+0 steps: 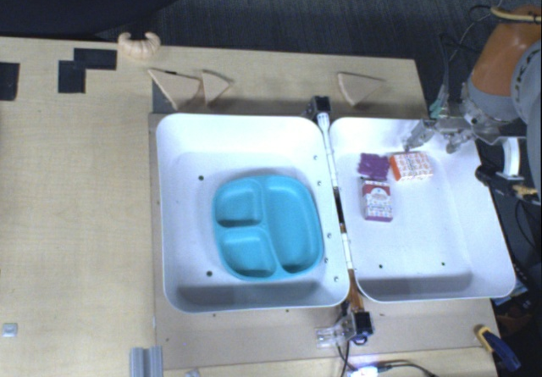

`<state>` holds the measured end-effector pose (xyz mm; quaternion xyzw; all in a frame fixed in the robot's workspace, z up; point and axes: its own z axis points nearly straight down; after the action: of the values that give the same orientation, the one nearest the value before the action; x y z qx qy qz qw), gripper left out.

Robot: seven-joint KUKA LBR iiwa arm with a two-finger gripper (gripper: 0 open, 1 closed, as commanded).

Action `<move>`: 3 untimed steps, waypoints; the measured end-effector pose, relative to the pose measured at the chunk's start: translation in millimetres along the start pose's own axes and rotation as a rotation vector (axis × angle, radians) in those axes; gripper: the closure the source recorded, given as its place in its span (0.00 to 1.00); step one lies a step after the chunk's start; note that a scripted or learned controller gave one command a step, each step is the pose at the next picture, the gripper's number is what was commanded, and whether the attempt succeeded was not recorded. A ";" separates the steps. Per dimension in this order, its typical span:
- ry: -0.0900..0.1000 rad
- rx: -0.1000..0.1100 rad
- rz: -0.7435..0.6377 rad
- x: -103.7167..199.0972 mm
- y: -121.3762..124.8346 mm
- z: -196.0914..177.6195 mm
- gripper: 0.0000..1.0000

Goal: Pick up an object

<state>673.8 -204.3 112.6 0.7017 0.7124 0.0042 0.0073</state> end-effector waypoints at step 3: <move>0.002 0.009 0.010 1.3 -3.1 -30.1 1.00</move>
<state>670.2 -202.9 142.6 0.7054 0.7088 0.0017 0.0033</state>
